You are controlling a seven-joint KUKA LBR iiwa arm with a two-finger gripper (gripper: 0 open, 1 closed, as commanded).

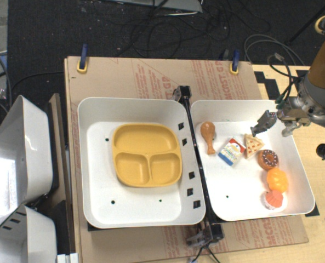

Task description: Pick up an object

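In the right bin point(228, 204) lie several toy foods: a brown chicken drumstick point(209, 135), a small milk carton point(232, 150), a pizza slice point(254, 145), a chocolate donut point(268, 159), an orange point(277, 179) and a pink-white piece point(274, 200). My gripper point(276, 124) hangs over the bin's upper right part, just above and right of the pizza slice. Its two dark fingers are spread apart with nothing between them.
The left bin point(93, 201) holds a yellow divided tray point(147, 154). A black clamp bar point(192, 147) runs between the bins. Cardboard lies under both bins. Grey boxes point(17, 163) stand at the far left, and cables trail across the dark floor behind.
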